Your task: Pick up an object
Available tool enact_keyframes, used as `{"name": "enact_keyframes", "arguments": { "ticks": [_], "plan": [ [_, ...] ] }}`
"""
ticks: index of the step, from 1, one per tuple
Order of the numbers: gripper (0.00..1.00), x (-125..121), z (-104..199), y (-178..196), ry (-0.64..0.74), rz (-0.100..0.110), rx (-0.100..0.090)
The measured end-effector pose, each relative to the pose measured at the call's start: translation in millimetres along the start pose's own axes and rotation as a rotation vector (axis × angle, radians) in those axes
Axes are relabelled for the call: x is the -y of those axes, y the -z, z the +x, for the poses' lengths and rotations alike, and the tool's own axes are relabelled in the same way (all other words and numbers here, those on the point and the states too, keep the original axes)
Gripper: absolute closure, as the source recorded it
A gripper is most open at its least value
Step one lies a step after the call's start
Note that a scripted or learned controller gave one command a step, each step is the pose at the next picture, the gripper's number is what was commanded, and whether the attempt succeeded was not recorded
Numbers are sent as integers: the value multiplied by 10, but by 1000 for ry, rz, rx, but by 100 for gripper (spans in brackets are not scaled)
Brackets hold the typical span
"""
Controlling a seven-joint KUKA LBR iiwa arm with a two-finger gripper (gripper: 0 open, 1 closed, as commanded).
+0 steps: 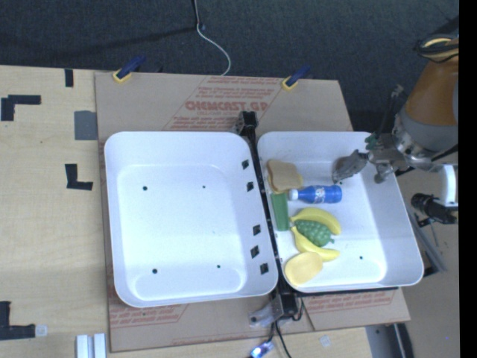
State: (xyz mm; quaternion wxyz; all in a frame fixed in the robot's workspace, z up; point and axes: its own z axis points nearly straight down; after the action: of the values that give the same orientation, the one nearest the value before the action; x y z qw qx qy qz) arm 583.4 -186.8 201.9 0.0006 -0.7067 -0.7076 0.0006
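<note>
The right bin holds several toy items along its left side: a tan bread slice, a blue bottle with a white label, a green stick, a yellow banana, a dark green bumpy piece and a yellow lemon-shaped piece. My gripper hangs over the bin's upper right part, just above and to the right of the blue bottle. Nothing shows between its fingers.
The left bin sits beside the right one, joined by a black clip strip. Both rest on a cardboard sheet held by blue and yellow clamps. A cable runs down from the top.
</note>
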Motion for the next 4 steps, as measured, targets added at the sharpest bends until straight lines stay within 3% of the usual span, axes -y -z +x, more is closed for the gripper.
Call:
{"name": "enact_keyframes", "arguments": {
  "ticks": [1, 2, 3, 4],
  "plan": [
    [0, -50, 192, -1236, 1, 4, -1],
    [0, -813, 371, -1190, 5, 17, 0],
    [0, -809, 711, -1155, -6, 12, 10],
    [0, -690, 767, -1177, -3, 3, 6]
  ]
}}
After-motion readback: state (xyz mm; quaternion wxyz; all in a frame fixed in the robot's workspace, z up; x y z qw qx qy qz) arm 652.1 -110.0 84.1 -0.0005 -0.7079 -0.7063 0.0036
